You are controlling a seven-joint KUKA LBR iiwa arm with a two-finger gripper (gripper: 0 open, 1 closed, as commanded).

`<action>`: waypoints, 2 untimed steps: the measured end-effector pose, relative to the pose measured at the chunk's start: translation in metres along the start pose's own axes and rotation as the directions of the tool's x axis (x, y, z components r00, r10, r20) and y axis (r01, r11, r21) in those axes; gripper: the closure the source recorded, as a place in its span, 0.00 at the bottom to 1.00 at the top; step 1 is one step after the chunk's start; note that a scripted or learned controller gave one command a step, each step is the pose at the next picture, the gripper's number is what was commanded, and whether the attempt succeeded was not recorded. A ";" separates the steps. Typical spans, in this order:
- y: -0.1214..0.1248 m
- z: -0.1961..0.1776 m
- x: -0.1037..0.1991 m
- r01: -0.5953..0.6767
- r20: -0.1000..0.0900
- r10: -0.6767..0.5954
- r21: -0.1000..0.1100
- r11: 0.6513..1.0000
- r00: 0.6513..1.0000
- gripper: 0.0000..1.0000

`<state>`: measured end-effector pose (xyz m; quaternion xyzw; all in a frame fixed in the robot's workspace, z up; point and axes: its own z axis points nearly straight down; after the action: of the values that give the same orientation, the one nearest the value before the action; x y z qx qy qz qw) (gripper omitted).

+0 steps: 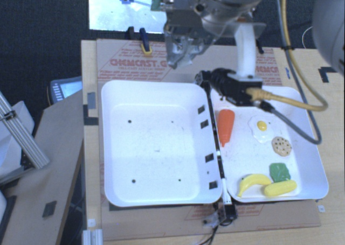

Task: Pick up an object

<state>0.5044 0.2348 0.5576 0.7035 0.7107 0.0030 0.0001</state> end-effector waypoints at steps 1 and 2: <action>0.000 -0.011 0.000 0.003 -0.001 -0.003 -0.002 1.000 1.000 1.00; 0.000 -0.022 0.000 0.006 -0.002 -0.006 -0.003 1.000 1.000 1.00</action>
<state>0.5048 0.2350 0.5799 0.7013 0.7129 0.0047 0.0003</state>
